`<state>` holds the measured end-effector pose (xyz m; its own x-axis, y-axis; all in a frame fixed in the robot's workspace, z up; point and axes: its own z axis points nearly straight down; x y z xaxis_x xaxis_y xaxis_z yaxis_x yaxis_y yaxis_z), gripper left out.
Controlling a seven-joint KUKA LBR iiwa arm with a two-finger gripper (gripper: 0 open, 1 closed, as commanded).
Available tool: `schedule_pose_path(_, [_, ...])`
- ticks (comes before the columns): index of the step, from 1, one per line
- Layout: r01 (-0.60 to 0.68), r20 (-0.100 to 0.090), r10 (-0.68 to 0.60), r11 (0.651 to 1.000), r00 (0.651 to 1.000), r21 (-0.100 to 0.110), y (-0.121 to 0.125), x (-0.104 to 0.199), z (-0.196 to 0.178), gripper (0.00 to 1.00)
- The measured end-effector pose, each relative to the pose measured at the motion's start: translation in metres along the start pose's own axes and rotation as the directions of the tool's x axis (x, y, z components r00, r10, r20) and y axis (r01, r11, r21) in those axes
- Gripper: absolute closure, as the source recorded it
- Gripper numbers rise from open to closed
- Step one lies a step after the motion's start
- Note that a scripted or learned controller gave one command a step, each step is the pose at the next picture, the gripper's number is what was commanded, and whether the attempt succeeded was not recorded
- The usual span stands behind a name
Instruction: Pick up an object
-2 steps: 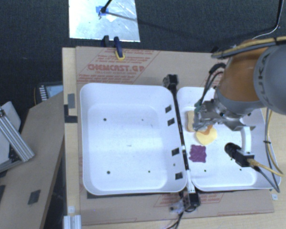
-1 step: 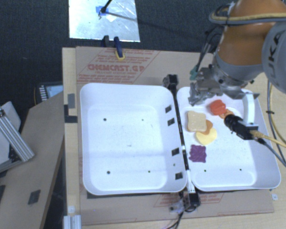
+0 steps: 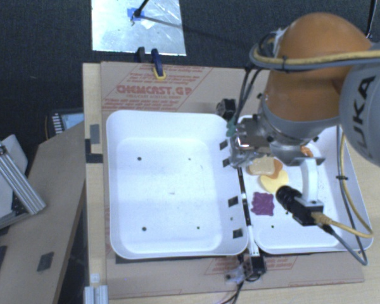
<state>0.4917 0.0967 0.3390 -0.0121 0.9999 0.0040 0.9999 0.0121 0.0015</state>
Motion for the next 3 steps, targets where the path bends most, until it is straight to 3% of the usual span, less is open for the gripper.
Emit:
schedule_pose_path(1, [-0.005, -0.001, 0.005, 1.000, 1.000, -0.013, -0.004, 0.015, -0.111, 1.00])
schedule_pose_path(2, [-0.003, 0.002, 0.003, 1.000, 1.000, -0.002, -0.004, 0.076, -0.118, 1.00])
schedule_pose_path(3, [-0.007, 0.000, 0.007, 1.000, 1.000, -0.006, -0.003, 0.082, -0.179, 1.00])
